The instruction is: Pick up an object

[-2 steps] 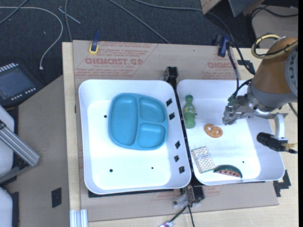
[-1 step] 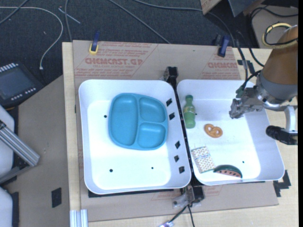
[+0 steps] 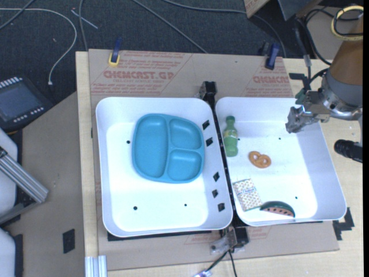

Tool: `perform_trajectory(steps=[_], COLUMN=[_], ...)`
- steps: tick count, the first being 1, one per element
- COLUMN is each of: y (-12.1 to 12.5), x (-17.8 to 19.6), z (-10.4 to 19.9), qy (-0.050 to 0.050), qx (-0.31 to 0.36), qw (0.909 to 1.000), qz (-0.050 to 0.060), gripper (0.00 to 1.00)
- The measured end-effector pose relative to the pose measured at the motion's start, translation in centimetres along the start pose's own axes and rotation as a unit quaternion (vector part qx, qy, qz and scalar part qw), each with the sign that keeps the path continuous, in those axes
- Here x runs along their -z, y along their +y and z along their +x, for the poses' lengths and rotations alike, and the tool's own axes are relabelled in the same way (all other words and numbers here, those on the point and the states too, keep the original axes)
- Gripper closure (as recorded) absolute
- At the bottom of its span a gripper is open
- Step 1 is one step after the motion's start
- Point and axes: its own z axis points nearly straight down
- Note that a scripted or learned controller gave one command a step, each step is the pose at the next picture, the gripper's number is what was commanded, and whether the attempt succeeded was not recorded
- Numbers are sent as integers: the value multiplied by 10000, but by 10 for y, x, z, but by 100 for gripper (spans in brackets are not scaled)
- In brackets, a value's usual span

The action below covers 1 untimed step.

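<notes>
While the claw [image 3: 295,122], whose grip state I cannot tell, hovers over the right bin's [image 3: 323,172] far right corner, the pretzel [image 3: 260,159] lies nearer the camera, to its left.

Arm [image 3: 346,68] cut off at right edge — pincer [image 3: 297,122] too small to read.

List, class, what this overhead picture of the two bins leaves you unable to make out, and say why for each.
- Gripper, camera view: too small and dark to tell if it is open or shut.
- Arm: cut off by the right edge.
- Patterned packet: print too small to read.
- Watermelon slice: sits against the right bin's near rim, so its lower edge is unclear.
- Green bottle: label blurred.
</notes>
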Motion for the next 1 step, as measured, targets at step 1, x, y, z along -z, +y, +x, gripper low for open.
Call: perform_trajectory(steps=[1], y=[1], x=[36], z=[0], qy=[1], qx=[-3], qw=[10000], qz=[5], gripper=[100])
